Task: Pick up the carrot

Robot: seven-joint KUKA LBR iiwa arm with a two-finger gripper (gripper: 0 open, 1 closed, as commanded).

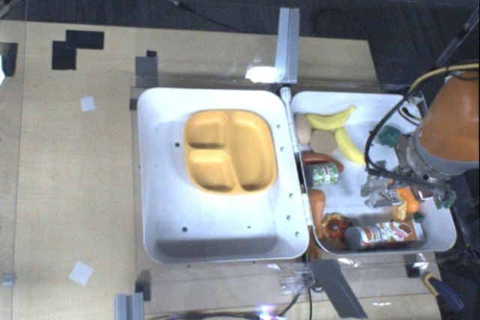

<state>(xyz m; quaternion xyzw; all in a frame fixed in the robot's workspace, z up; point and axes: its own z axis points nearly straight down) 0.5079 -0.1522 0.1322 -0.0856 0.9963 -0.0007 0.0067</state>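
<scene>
The carrot [317,203] lies in the right bin [442,236], hard against its left wall, pointing roughly up and down the view, just below a green can [324,174] and touching the cluttered pile at the bin's lower edge. It looks light, stiff and smooth, likely toy plastic, so a pinch across its thicker middle should hold best; the tapered end may slip. The wall beside it leaves little room for one finger. The gripper [390,195] hangs well to the carrot's right, above the bottle [388,234]; whether its fingers are spread or pressed together I cannot tell amid the cables and an orange bit beside them.
</scene>
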